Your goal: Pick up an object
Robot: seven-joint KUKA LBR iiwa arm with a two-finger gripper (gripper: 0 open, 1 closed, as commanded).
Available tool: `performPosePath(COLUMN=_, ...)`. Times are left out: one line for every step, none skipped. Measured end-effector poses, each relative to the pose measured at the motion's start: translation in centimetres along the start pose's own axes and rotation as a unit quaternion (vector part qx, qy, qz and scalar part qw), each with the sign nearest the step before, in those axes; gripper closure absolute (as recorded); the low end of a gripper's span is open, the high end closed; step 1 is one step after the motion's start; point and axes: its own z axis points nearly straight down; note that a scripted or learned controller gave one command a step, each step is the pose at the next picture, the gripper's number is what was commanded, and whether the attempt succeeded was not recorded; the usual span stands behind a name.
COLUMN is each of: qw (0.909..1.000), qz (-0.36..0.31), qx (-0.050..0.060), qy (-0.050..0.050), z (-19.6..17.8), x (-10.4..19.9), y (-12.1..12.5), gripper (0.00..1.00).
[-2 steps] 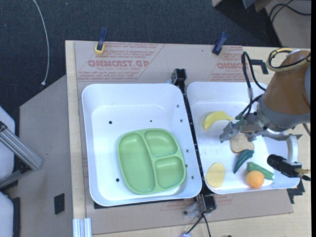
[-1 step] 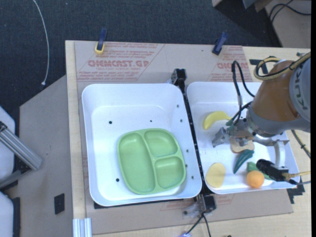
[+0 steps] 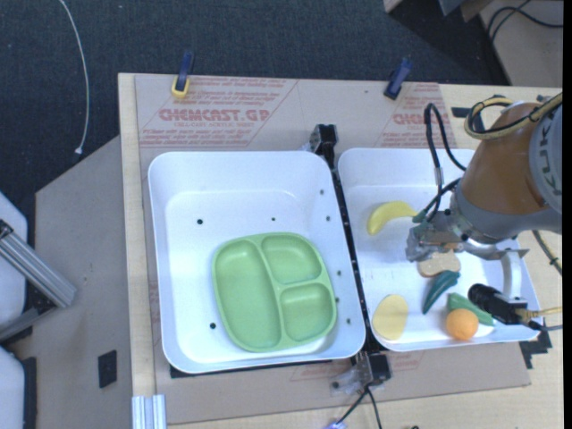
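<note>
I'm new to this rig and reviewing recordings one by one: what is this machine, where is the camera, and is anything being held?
One camera looks down at a slant on a bench. The grey and orange machine on the right is a robot arm. Its gripper hangs low in the right bin, just above a tan piece; whether it holds anything cannot be told. That bin also has a banana, a green piece, a pale yellow disc and an orange ball. The left bin has a green plate.

A green divided tray (image 3: 271, 290) lies in the left white bin (image 3: 223, 202), which sits on a brown board (image 3: 268, 114).
</note>
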Motion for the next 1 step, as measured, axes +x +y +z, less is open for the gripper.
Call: performPosePath(qw=1.0000, qz=-0.001, qx=-0.002, qy=-0.001, z=-4.40, x=-0.15, y=-0.41, gripper=1.00)
